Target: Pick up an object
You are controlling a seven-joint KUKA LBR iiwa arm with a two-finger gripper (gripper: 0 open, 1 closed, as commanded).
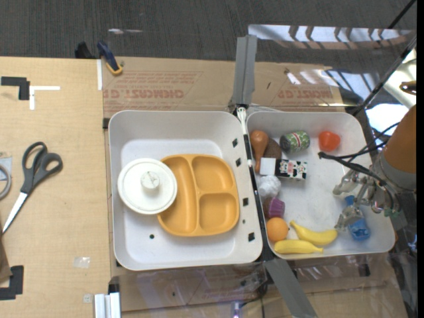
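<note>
Gripper (pixel 351 201) low over the right-hand bin (pixel 311 118), at its near right part, reaching in from the arm (pixel 404 148) and its orange band at the view's edge. Metal fingers (pixel 344 185) spread apart, with nothing visibly caught between them; possibly brushing the bin floor, though too cluttered with cable and glare to call. Just beside the gripper, toward the bin's right wall, a small blue object (pixel 358 229), close to one fingertip yet not clasped. Just below and left of the gripper, two bananas (pixel 306 239), with an orange ball (pixel 277 229) touching their far end. Farther left, a purple piece (pixel 275 208) and a whitish lump (pixel 269 187). Up and left, a black-and-white box (pixel 291 169), a green patterned egg-like toy (pixel 295 141), a brown item (pixel 259 141) and, above the gripper, a red one (pixel 329 140). Well apart on the left, in the other bin (pixel 119 191), a yellow divided tray (pixel 202 194) with a white lidded round dish (pixel 147 185) overlapping its edge; beyond that, scissors (pixel 33 171) on the bench. By the look of it, task barely begun: descent made, no grasp. Left to do: closing on something, most likely the blue object or a banana, then lifting clear.
</note>
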